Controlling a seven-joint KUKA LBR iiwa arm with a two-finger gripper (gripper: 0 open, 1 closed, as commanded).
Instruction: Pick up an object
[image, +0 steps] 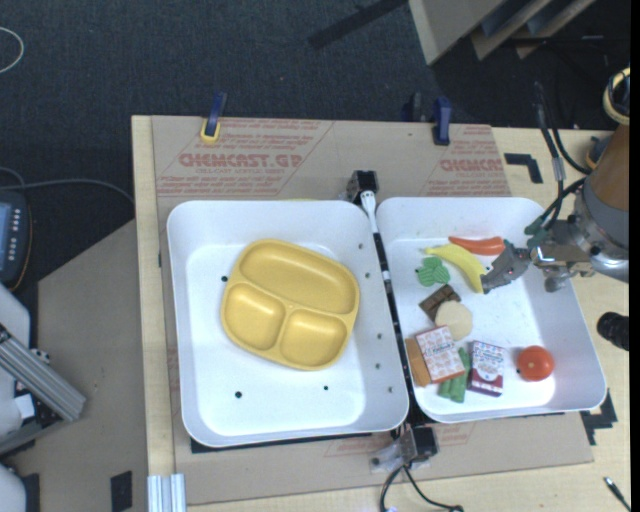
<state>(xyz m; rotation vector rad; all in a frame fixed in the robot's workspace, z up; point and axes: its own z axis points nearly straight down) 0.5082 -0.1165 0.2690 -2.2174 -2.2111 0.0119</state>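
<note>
In the camera view, two white bins are seen side by side on the table (150, 300). A yellow divided plate (290, 303) is held in the left bin (190, 400). In the right bin (570, 330), a yellow banana (456, 260), an orange carrot (477, 244), a green piece (433, 271), small packets (440, 355) and a red tomato (536, 363) are scattered. The gripper (503, 268) is poised just beside the banana's right end; whether its fingers are open or closed cannot be told, and nothing is seen held.

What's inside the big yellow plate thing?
The yellow divided plate in the left bin has three hollows, and all three look bare. Whatever lies under the plate is covered.
</note>
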